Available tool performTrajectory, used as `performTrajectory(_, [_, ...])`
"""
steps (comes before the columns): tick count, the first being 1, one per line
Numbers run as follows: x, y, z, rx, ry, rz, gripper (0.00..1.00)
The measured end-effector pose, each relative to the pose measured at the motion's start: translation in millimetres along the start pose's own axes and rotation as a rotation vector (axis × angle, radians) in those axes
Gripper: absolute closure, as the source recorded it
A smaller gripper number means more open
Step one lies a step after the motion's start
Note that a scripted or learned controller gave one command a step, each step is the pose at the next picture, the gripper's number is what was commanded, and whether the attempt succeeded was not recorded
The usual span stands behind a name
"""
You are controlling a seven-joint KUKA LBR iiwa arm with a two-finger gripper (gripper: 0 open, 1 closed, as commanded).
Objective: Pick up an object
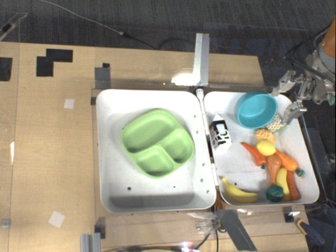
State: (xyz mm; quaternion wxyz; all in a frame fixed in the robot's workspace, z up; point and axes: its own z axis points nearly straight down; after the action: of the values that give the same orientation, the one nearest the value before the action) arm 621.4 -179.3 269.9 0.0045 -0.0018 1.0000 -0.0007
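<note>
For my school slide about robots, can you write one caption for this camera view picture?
Gripper hovers at the right bin by a blue bowl and toy food; a green divided plate fills the left bin.

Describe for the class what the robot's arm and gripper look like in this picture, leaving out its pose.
At the view's right edge, the arm shows a grey body with an orange patch at the top. Below it, the gripper is pale grey metal, built of thin angular linkages ending in slim fingers. Dark cables run beside the wrist.
</note>
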Motion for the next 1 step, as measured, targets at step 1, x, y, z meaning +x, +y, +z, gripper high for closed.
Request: performTrajectory(1, [0.8, -24.7, 131.5, -0.003, 0.008, 0.104, 0.0])
